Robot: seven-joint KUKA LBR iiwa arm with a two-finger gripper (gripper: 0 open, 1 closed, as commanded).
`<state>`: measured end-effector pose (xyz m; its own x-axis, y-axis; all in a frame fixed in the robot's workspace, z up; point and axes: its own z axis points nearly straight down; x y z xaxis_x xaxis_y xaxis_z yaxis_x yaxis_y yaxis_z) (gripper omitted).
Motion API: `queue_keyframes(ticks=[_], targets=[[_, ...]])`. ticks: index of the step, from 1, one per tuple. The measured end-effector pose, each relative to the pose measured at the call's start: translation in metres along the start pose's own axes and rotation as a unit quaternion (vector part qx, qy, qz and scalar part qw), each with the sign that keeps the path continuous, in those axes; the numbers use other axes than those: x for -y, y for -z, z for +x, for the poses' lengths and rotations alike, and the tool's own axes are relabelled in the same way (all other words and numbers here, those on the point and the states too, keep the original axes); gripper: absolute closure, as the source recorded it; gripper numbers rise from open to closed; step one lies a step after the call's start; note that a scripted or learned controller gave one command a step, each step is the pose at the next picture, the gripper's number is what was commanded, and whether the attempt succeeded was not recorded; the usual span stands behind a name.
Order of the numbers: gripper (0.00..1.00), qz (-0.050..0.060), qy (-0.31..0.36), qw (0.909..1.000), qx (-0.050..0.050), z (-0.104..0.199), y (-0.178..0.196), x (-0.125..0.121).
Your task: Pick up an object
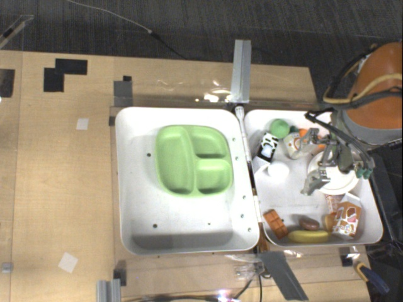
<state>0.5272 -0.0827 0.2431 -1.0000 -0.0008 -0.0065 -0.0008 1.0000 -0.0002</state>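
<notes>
My gripper (pixel 313 186) hangs over the middle of the right bin (pixel 293 200), reaching in from the right. Just to its right lies a white round lid-like piece (pixel 340 182), partly under the wrist. Along the bin's near edge lie a yellow banana (pixel 307 236), a brown block (pixel 275 222), a dark brown oval piece (pixel 309 223) and a red-and-white carton (pixel 345 219). At the far side sit a green ball (pixel 279 129), a black-and-white box (pixel 267 148), a small white cup (pixel 276 169) and a pale round item (pixel 295 145). Nothing visibly hangs from the gripper.
The left bin (pixel 135 231) holds a green divided plate (pixel 192 159) near its middle. A metal post (pixel 242 71) stands behind the wall between the two bins. The arm's orange band (pixel 378 83) and cables crowd the right bin's far right corner.
</notes>
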Motion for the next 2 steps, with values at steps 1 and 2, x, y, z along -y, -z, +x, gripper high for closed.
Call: queue_keyframes(ticks=[1,2], targets=[[0.00,-0.001,0.070,0.9975,-0.004,0.033,-0.120,0.042],[0.00,0.001,0.062,0.9981,0.002,-0.051,-0.151,0.031]])
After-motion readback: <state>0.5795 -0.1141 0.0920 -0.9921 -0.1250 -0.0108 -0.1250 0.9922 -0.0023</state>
